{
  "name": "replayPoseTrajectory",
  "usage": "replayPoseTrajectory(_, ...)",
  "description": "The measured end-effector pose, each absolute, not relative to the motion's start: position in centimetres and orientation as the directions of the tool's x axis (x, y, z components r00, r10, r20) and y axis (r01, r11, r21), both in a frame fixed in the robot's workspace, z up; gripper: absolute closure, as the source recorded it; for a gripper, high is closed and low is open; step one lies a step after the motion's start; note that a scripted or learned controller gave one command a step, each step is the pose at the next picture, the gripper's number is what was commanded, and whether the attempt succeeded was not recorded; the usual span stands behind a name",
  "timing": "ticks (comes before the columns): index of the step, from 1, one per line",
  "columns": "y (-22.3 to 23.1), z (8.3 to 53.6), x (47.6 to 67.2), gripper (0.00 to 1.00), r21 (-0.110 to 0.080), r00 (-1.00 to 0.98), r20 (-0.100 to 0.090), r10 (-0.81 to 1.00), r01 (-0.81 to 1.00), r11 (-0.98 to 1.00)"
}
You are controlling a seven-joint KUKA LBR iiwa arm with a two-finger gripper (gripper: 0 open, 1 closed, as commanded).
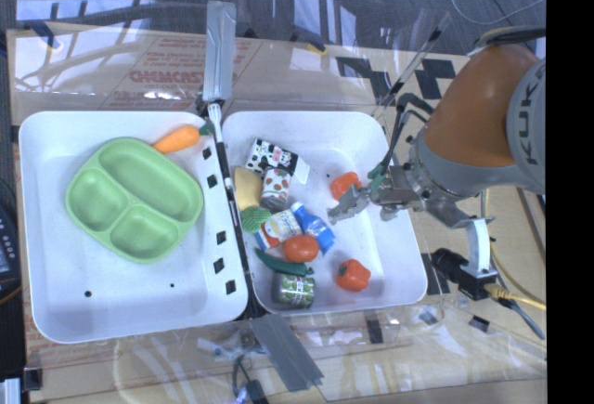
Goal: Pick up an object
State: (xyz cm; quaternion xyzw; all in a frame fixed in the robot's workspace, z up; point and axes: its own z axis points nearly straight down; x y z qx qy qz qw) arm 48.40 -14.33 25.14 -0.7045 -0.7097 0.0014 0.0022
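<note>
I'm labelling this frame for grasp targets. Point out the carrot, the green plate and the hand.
carrot (177, 139), camera view, middle of its orange body.
green plate (135, 199), camera view, central divider.
hand (342, 208), camera view, between its fingertips.

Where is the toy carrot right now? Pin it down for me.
The orange toy carrot lies in the left white bin, near its top right corner, just above the green divided plate and beside the divider between the bins.

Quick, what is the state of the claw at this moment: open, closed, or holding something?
Claw: it is over the right bin, beside a small red-orange object; open or closed cannot be told, and nothing is seen held.
</note>
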Motion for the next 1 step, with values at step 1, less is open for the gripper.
replayPoseTrajectory(1, -19.85, 11.26, 52.37, 0.00, 0.015, -0.043, -0.008, 0.999, 0.999, 0.044)
